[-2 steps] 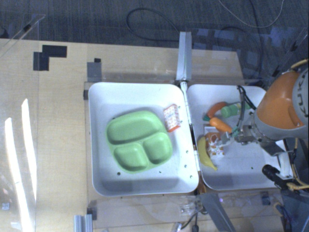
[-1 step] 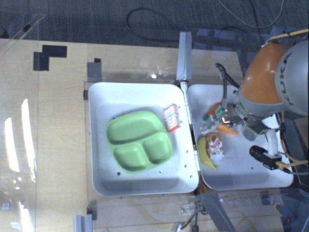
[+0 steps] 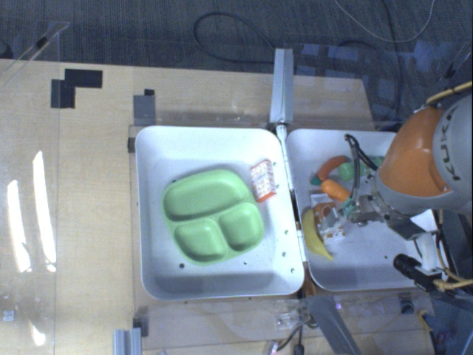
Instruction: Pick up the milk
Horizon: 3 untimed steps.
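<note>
- The milk (image 3: 262, 180), a small carton, lies in the left bin (image 3: 151, 220), just beside the green tray (image 3: 213, 214).
- The hand (image 3: 341, 217) hovers in the right bin (image 3: 369, 261); its grip cannot be told.
- The milk lies leftward of the hand, across the divider.

A yellow banana (image 3: 316, 239) is seen just beside the gripper (image 3: 346, 214), on its side towards the left bin (image 3: 148, 198). An orange carrot (image 3: 334, 189) is laid just beyond the gripper, with a green vegetable (image 3: 345, 171) further up the right bin (image 3: 369, 268). A green three-compartment tray (image 3: 211, 217) is set well apart from the gripper, in the left bin. A black cable (image 3: 236, 43) is looped on the floor, far beyond.
</note>
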{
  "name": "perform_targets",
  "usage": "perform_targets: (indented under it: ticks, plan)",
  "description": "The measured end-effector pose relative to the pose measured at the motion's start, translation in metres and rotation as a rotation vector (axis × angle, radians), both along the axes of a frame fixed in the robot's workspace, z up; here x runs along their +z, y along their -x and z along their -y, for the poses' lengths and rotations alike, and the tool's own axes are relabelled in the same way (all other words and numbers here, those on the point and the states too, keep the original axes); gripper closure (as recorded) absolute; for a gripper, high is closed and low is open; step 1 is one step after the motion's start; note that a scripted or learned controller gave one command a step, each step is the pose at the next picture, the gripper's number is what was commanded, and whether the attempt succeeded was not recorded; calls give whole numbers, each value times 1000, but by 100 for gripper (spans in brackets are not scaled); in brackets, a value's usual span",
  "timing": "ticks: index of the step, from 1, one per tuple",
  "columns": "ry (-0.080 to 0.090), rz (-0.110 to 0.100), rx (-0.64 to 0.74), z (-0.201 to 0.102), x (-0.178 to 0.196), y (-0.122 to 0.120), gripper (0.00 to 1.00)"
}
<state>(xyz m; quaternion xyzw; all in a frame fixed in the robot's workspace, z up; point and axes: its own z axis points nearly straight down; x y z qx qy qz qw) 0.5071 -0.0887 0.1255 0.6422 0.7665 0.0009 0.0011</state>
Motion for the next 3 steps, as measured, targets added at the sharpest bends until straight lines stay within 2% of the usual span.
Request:
perform_targets:
  ticks: [1,2,3]
  plan:
    - [-4,11,-220,5,-34,-10,0]
    - [-5,19,-214,3,-23,-13,100]
    - [-1,1,-244,-46,74,-37,100]
